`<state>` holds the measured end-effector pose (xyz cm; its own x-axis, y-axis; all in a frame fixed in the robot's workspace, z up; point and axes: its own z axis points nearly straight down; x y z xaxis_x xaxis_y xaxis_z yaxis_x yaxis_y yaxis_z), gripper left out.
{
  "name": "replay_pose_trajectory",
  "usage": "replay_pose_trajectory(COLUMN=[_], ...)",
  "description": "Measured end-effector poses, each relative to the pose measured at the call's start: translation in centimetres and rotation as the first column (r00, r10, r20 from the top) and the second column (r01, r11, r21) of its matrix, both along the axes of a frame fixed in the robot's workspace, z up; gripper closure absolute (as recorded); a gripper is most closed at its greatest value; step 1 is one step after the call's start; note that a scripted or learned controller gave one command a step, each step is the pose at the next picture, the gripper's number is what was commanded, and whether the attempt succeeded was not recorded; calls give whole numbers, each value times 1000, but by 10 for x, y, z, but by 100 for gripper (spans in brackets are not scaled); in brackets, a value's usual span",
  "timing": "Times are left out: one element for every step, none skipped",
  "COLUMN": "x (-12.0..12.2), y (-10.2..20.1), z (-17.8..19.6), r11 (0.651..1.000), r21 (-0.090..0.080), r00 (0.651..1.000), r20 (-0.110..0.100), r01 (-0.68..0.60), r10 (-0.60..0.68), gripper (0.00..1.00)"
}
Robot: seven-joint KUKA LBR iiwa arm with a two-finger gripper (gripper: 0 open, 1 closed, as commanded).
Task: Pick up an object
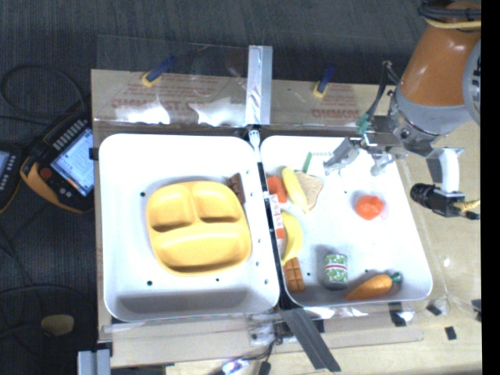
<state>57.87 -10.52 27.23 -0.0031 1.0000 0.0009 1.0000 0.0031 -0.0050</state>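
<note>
The gripper (361, 156) hovers with fingers spread wide, holding nothing, just far-left of the small orange-red toy tomato (370, 206), probably light, smooth, best pinched across its middle

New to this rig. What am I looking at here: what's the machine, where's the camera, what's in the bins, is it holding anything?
One camera, fixed above the bench, looks down at a slant. The grey and orange machine at the right is a robot arm. Its two-finger gripper hangs over the back of the right bin, with nothing visible between its fingers.

Two shallow white bins sit side by side. The left bin holds a yellow divided tray. The right bin holds toy food: a red tomato-like piece, a carrot at the front, a small green can beside it, and a cluster along the left wall with a banana, a bread slice and a waffle-like brown piece.

The task is to pick up an object; none is grasped yet.
</note>
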Motion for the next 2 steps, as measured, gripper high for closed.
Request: replay_pose_trajectory(x=[32,89], y=[-69,-20], z=[-161,-168], r11=[998,999], r21=[-2,-1], r00=[998,999], r20=[0,-1], r01=[61,-33], r10=[-61,33], gripper=[0,0])
